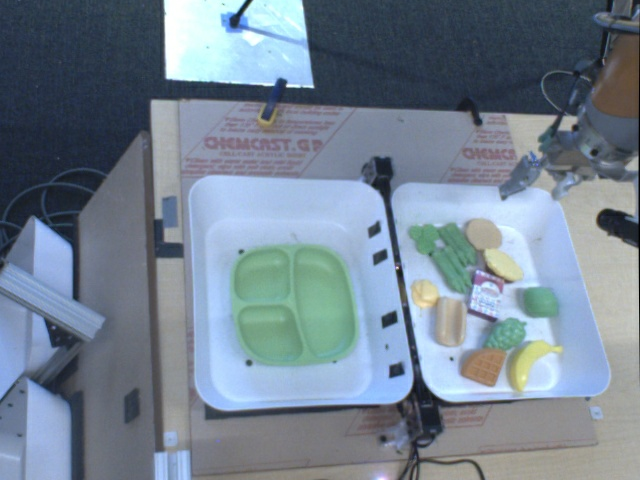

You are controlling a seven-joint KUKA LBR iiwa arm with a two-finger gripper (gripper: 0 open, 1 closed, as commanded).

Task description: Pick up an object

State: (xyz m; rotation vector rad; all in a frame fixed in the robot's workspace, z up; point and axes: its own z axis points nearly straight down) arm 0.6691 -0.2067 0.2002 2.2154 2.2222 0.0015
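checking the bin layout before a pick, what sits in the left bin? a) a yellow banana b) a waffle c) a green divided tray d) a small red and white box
c: the left bin holds a green divided tray, while the banana, waffle and small box lie among the toy foods in the right bin.

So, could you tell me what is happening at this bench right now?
The arm's gripper hangs over the top right corner of the right bin, with nothing between its fingers. That bin holds toy food: a banana, a waffle, green bean pods, a small red box and other pieces. The left bin holds a green divided plate. Nothing has been picked up yet.
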